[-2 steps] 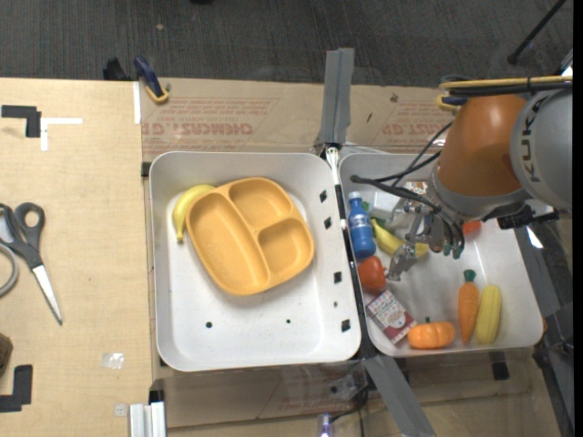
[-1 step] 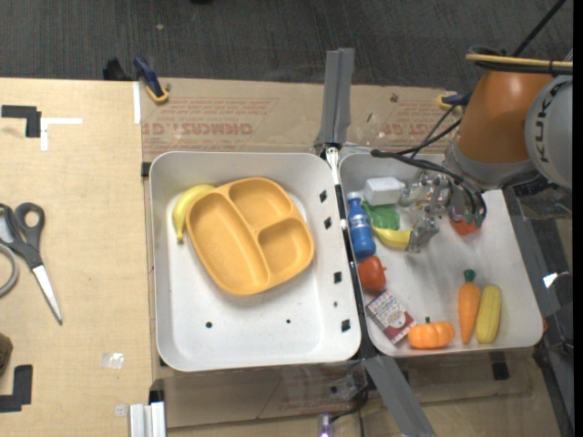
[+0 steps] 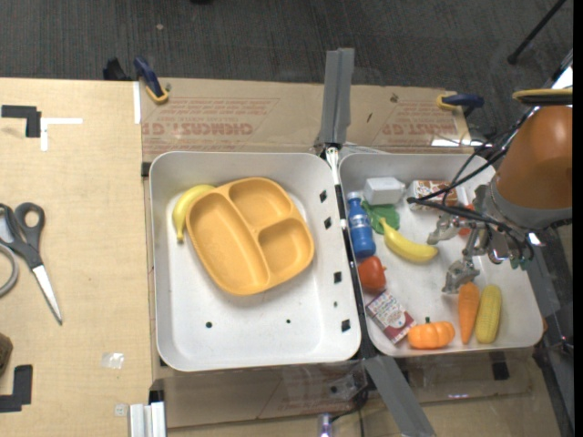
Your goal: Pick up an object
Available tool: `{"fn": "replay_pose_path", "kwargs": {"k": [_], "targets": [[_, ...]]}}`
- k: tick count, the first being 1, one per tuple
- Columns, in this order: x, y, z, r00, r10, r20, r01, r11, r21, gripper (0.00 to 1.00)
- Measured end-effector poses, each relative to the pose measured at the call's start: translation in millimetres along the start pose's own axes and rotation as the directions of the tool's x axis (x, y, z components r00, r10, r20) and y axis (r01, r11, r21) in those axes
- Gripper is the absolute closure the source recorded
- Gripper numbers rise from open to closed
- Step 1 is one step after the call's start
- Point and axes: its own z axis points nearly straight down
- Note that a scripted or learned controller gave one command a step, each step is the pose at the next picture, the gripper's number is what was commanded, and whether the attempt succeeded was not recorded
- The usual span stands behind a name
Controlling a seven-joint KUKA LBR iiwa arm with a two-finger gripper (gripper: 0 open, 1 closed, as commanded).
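Note:
My gripper (image 3: pixel 453 255) hangs over the right bin (image 3: pixel 510 340), fingers open with nothing between them. Just below it lie an orange carrot (image 3: pixel 467 309) and a yellow corn cob (image 3: pixel 489 313). To its left rests a yellow banana (image 3: pixel 408 246). Farther left are a blue bottle (image 3: pixel 360 228) and a red tomato (image 3: pixel 371 272). Near the front edge sit a small orange pumpkin (image 3: pixel 430 335) and a red packet (image 3: pixel 389 314). Toward the back of the bin are a white box (image 3: pixel 383 190) and a green item (image 3: pixel 384 217).
The left bin (image 3: pixel 246 344) holds a yellow divided plate (image 3: pixel 249 233) with a second banana (image 3: pixel 185 209) tucked against its left rim. Scissors (image 3: pixel 35 253) lie on the wooden bench at the far left. The arm's orange band (image 3: pixel 545 153) looms over the right bin's back corner.

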Motion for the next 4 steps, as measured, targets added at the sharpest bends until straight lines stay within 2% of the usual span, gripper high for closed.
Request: {"fn": "replay_pose_path", "kwargs": {"k": [1,2,3,4], "targets": [[39.7,-3.3,0.7,0.992,0.123,-0.002,-0.123,0.992,-0.001,0.0],[-81.2,-9.3,2.5,0.971,0.237,-0.03,-0.237,0.972,0.003,0.0],[11.1,-11.3,0.2,0.997,0.076,0.0,-0.076,0.997,0.0,0.0],[77.5,-35.3,0.4,0.998,0.059,-0.001,-0.059,0.998,-0.001,0.0]]}}
